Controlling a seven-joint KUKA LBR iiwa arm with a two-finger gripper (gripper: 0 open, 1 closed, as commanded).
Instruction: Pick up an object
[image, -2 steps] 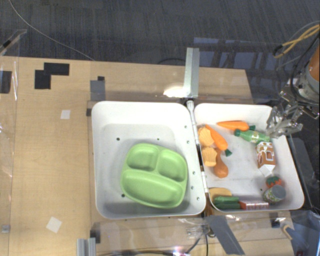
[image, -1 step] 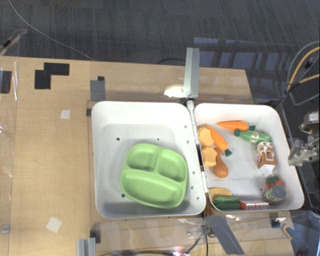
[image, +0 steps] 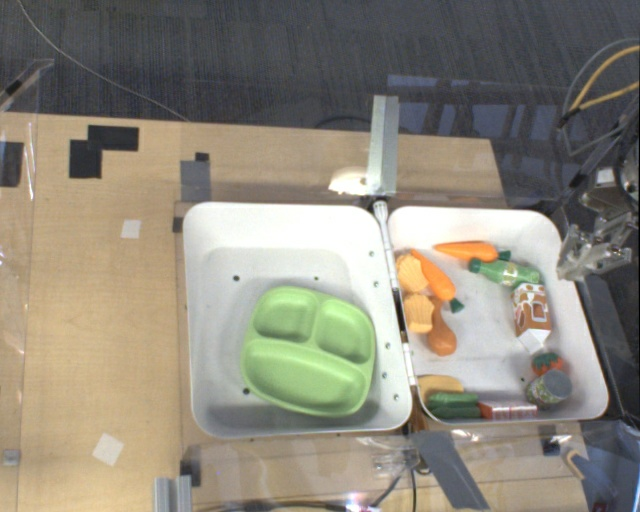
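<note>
The right bin (image: 480, 225) holds several toy foods. A carrot (image: 465, 250) and a green bottle (image: 505, 272) lie at the back, and a second carrot (image: 437, 280) lies beside yellow-orange pieces (image: 415, 300). A brown and white carton (image: 531, 308) rests by the right wall, with a small can (image: 550, 383) in the front right corner. A green cucumber (image: 452, 405) lies along the front wall. My gripper (image: 592, 250) hangs at the bin's right rim, outside it and above the bench edge. It touches no object.
The left bin (image: 215, 250) holds a green divided plate (image: 310, 350). A metal post (image: 384, 145) stands behind the seam between the bins. Cables (image: 600, 90) hang at the top right. Bare wooden bench (image: 90, 330) lies to the left.
</note>
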